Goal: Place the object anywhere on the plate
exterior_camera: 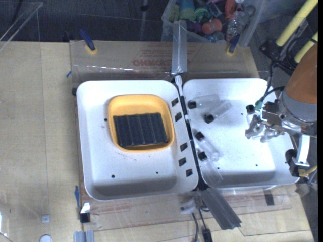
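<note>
Dark ribbed object lies flat on the yellow plate in the left bin. Claw hovers over the right bin near its right wall; can't tell its state, nothing visibly gripped. Both bins sit on the tabletop.

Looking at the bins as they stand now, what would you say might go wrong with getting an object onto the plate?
1. The objects in the right bin look like clear vials with black caps, hard to make out against the white, so a grasp may miss.
2. Two lie close to the divider, leaving the pincer little room.
3. A dark ridged pad covers most of the yellow plate; a round vial might roll off it.
</note>
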